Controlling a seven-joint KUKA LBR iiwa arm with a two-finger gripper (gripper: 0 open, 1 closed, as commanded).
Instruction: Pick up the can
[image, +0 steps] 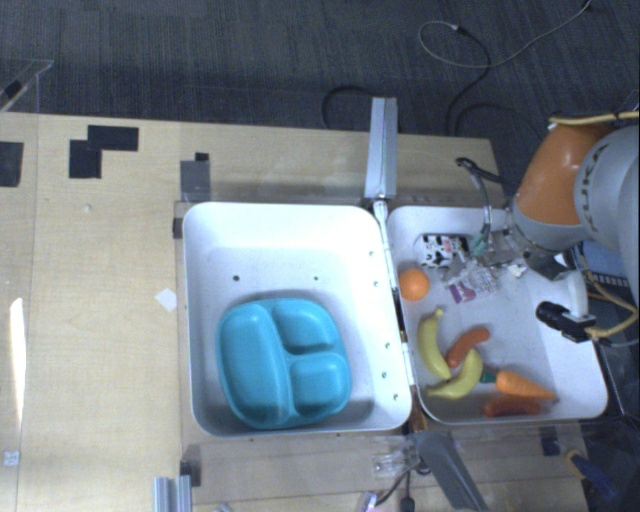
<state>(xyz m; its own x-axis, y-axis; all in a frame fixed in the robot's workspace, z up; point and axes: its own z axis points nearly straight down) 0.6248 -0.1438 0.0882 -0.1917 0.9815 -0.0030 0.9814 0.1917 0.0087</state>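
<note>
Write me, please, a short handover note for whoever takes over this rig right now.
Pincer: over the far part of the right bin, close beside the can. This view does not settle whether it is open or shut.
Can: in the right bin near its far wall, just left of the pincer and beyond the orange.
Done: the arm is at the can, but no grasp is visible.
Left: grip the can and lift it clear of the bin.

No legible text or numbers
</note>
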